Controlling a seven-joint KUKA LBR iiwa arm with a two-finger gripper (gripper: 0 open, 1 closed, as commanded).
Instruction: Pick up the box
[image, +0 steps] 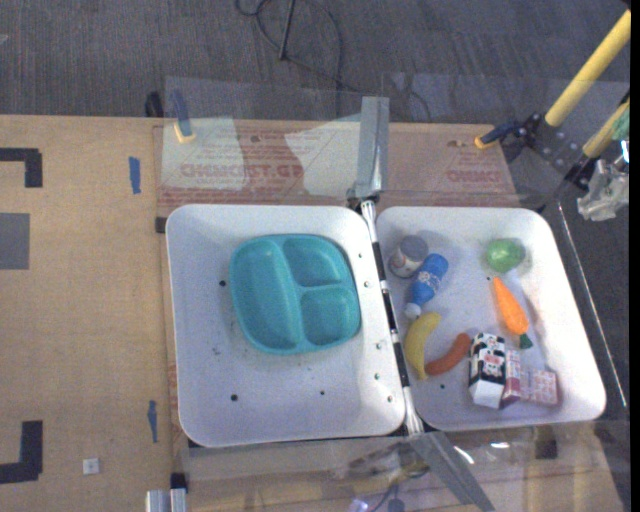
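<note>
A small pink-and-white box (538, 385) lies flat in the right bin (575, 330), near its front right corner. A black-and-white cow-print carton (488, 368) leans against the box's left side. My gripper (603, 190) shows as a pale shape at the far right edge of the view, beyond the right bin's back right corner and far from the box. Nothing is seen in it.
The right bin also holds a grey can (407, 255), a blue bottle (428, 281), a green ball (505, 254), a carrot (510, 308), a banana (422, 344) and a red sausage (447, 354). A teal divided plate (296, 292) lies in the left bin (200, 380). Yellow poles with clamps (585, 75) stand at the back right.
</note>
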